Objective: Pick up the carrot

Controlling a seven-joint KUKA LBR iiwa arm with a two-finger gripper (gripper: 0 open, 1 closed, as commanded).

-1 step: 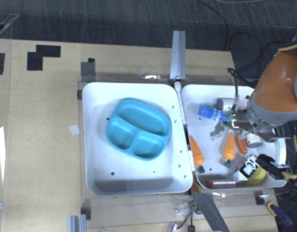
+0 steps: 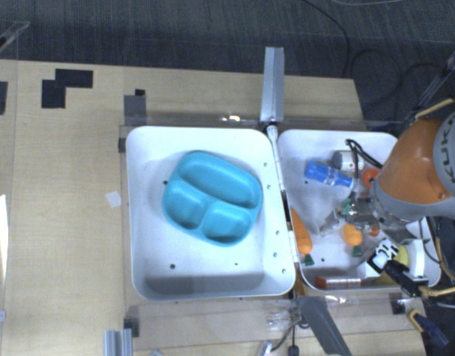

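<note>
The carrot (image 2: 301, 235) is a small orange piece lying against the left wall of the right bin (image 2: 321, 147), with a green bit at its near end. My gripper (image 2: 351, 213) hangs low over the middle of that bin, to the right of the carrot and apart from it. Nothing can be seen held in it. The grey arm with its orange band (image 2: 414, 170) reaches in from the right and hides the bin's right part.
A blue bottle (image 2: 321, 173) lies at the back of the right bin. A round orange thing (image 2: 352, 235) sits just below the gripper. A reddish-brown stick (image 2: 337, 280) lies along the front wall. The left bin (image 2: 147, 221) holds a blue divided plate (image 2: 211, 197).
</note>
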